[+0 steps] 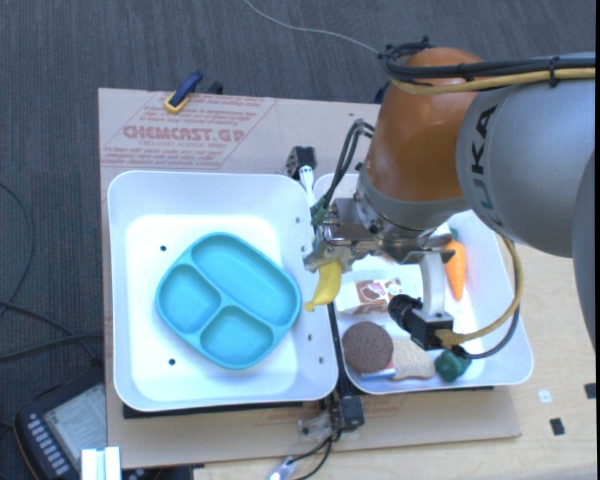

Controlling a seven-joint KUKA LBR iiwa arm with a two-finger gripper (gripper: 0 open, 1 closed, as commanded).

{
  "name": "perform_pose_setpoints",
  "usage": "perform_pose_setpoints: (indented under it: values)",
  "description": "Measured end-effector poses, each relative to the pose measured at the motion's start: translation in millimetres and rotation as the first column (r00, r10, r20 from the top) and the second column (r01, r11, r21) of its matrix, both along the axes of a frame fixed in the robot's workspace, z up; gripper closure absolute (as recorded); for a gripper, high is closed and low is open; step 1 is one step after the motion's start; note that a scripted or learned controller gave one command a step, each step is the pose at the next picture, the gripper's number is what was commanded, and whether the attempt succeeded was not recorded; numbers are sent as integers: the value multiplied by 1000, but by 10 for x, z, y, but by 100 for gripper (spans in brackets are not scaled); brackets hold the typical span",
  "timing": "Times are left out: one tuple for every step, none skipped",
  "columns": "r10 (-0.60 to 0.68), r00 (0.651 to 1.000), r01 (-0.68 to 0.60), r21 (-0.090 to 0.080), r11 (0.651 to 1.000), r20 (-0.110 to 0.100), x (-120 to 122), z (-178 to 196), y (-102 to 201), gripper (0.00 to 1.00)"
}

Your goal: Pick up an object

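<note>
Banana point(326, 286) grasped between fingers of gripper point(329, 264), over seam between two white bins. Long axis near vertical, curved, lower tip toward 7 o'clock. One blue three-compartment plate point(229, 300) in left bin point(140, 208). Right bin point(500, 363): one carrot point(457, 270) at 3 o'clock, one brown round object point(367, 347) at 6 o'clock.

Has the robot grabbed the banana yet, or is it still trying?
It looks like yes. The banana hangs between the fingers of the gripper, over the edge where the left bin meets the right bin. So the picking up seems done. What's left is keeping hold. The blue plate, carrot and brown cookie lie untouched.
</note>
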State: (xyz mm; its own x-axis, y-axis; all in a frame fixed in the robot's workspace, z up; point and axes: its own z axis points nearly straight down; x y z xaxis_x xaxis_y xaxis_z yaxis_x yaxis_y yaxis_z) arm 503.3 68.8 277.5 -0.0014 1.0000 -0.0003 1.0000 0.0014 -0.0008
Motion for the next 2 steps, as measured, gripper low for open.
perform_pose_setpoints:
  values:
    - [1,1000,-1,-1,1000,-3,-206,-898,561,100]
    - [-1,1000,1,-1,1000,-1,-198,-935,236,100]
